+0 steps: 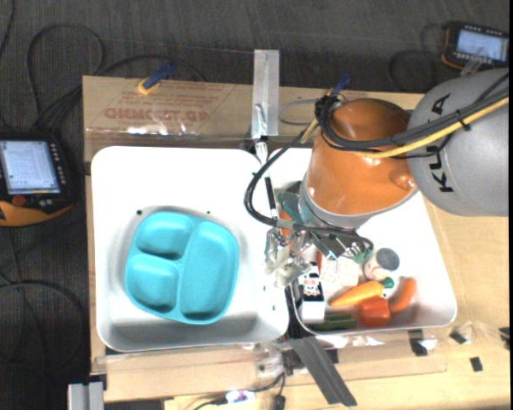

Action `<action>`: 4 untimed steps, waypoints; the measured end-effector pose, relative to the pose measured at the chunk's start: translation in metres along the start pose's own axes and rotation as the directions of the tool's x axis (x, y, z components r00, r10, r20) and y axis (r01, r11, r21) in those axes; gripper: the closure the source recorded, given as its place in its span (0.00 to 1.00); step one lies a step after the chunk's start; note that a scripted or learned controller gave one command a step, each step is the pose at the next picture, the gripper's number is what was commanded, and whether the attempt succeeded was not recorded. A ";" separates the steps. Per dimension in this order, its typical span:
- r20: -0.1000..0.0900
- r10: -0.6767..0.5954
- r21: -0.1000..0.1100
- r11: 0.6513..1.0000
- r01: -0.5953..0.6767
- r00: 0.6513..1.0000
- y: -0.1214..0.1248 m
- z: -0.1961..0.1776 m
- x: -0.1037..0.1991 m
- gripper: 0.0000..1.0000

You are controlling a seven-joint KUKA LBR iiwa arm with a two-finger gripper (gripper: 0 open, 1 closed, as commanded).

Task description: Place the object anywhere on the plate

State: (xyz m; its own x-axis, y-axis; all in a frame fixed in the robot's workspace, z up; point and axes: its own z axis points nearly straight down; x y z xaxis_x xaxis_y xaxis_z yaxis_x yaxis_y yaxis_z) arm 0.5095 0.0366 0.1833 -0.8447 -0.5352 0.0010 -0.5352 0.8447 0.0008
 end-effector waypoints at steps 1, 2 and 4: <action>0.005 -0.416 -0.001 0.909 0.416 0.909 0.031 -0.027 -0.043 1.00; 0.007 -0.681 0.002 0.732 0.681 0.732 -0.032 -0.058 -0.097 1.00; 0.007 -0.984 0.001 0.180 0.984 0.180 0.069 -0.036 -0.049 1.00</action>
